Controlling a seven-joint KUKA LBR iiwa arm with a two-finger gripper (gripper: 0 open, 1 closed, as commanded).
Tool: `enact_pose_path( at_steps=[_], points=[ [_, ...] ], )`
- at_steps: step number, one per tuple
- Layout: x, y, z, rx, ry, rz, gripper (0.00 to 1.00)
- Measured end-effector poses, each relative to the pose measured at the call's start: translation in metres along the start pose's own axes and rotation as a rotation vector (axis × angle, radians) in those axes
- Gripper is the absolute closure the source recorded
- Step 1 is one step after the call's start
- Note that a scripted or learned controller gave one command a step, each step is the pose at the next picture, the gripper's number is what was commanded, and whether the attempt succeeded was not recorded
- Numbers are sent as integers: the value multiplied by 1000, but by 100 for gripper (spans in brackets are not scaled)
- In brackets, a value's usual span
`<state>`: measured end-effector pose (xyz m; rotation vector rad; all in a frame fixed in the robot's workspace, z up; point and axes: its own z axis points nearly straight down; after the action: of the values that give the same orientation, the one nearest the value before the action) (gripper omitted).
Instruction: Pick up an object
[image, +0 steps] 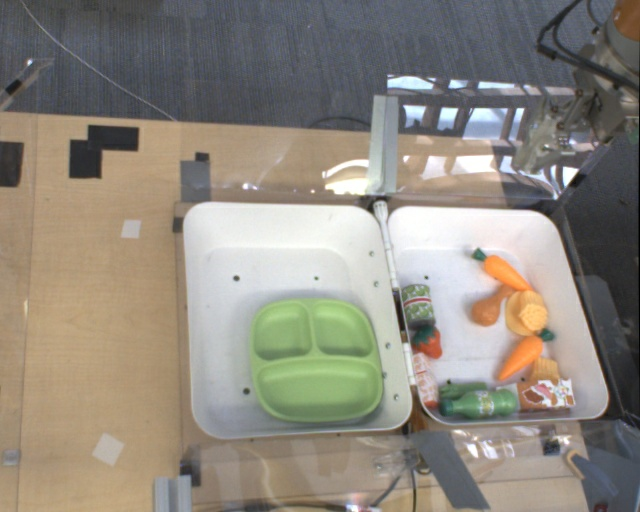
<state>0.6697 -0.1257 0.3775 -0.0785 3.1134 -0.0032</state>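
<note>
- While gripper (545, 150) hangs at frame's upper right, finger state unreadable, upper carrot (503, 269) lies below-left of it.
- Carrot's long axis runs upper-left to lower-right.

Robotics lab: bench (90, 330), two white bins (215, 260).

A pale grey metal gripper (540, 145) is seen at the arm's end, with black cables (562, 40) looped beside the wrist above it.
</note>
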Motion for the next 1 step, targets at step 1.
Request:
enact_pose_path(
  at_steps=[1],
  points=[
    [-2, 1, -14, 1, -12, -2, 100]
  ],
)
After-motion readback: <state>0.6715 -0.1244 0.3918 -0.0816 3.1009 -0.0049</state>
